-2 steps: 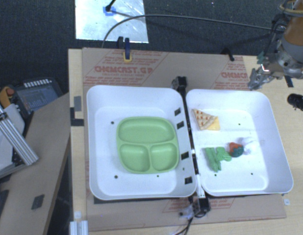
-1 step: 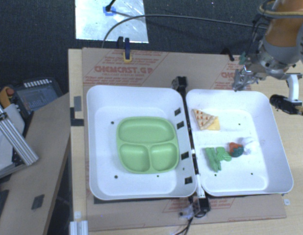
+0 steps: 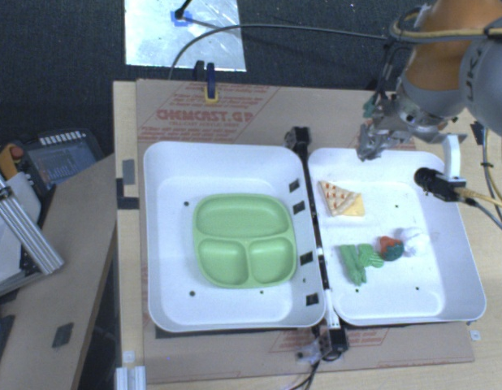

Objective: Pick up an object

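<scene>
Here, two white bins are seen side by side on the worktop, and the right bin is taken as the landmark. Inside it, toward its far left part, a yellow-and-orange wedge-shaped toy is laid flat. Nearer the camera, around the bin's middle, a green toy is found, with a small red piece just beside it and a white piece touching that one on the side away from the green toy. The claw is held over the bin's far rim, beyond the wedge and apart from it; nothing is seen between its fingers, and whether they are spread or closed cannot be told. To the left of the right bin, the left bin is occupied by a green divided plate.
</scene>
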You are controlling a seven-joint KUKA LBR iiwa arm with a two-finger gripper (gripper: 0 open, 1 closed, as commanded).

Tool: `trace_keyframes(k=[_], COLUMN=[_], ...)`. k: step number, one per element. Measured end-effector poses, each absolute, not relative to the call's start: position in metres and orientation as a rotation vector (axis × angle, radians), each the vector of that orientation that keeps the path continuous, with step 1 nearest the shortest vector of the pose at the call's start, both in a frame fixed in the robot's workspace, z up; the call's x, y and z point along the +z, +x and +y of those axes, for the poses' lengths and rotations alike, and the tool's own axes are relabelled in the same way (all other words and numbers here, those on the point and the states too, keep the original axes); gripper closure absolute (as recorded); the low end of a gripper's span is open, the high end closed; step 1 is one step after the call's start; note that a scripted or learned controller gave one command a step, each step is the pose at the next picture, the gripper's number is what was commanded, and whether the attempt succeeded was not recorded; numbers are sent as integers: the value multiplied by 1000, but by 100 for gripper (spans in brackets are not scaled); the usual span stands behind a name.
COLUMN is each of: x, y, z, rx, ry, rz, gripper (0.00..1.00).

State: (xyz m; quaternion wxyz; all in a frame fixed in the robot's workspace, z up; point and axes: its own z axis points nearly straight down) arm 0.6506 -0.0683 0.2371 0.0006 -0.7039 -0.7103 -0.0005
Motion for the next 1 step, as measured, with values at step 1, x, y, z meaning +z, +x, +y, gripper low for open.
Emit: trace_keyframes(k=[1], x=[243], y=[642], z=[-14], rx=[-4], ry=[-2210], rz=[-2232], gripper=[100])
